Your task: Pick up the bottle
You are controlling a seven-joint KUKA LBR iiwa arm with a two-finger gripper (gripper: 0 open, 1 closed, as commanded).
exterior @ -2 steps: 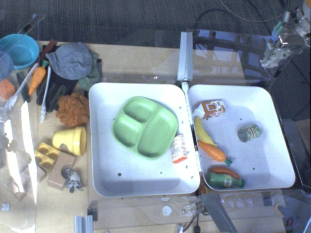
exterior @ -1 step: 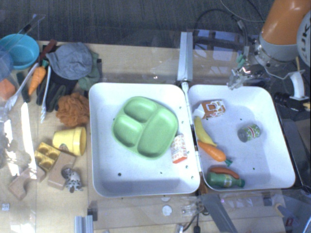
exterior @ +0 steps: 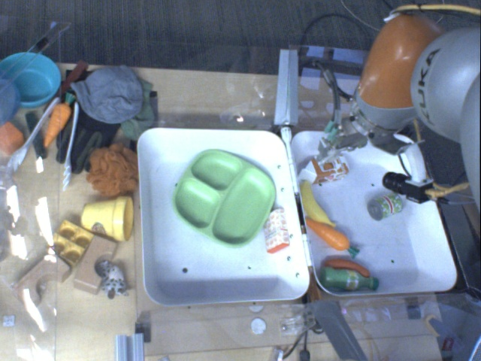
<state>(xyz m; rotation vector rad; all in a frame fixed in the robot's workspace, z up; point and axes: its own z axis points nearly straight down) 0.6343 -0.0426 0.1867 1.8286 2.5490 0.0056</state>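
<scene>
One green bottle [exterior: 347, 280] lies on its side at the near edge of the right bin [exterior: 421, 232], beside two carrots [exterior: 328, 234]. Farther back sit one banana [exterior: 314, 204] and one can [exterior: 385, 205]. Farthest, the gripper [exterior: 336, 146] hangs over a small orange-and-white carton [exterior: 329, 171]; whether it pinches anything, I cannot tell.

One fixed camera above the bench [exterior: 188, 89] — slanting down over both bins [exterior: 161, 201].

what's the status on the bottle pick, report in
Gripper low at right bin's far left corner, over an orange-white packet. Green bottle lying at the near wall, untouched. Carrot and red pepper crowd it.
</scene>
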